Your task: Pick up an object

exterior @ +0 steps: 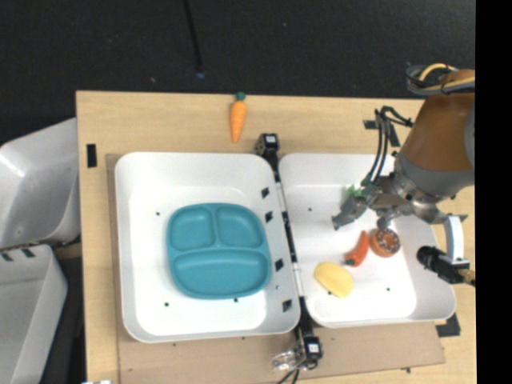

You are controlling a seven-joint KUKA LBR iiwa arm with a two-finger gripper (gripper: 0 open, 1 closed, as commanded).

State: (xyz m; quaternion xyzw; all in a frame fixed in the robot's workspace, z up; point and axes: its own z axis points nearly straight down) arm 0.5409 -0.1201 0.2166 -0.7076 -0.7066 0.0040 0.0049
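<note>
Smooth yellow lemon (pixel 334 279) lies beside glossy red pepper (pixel 358 250).

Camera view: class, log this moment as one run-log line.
arm: over right bin | gripper: above red-orange toy, nothing seen held | yellow toy: right bin | teal plate: left bin | carrot: on bench

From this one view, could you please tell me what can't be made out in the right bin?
- Gripper: too dark and blurred to read its state.
- Green thing: largely hidden behind the gripper.
- Round orange thing: too small to identify, beside the red thing.
- Arm: cut off at the right edge.
</note>
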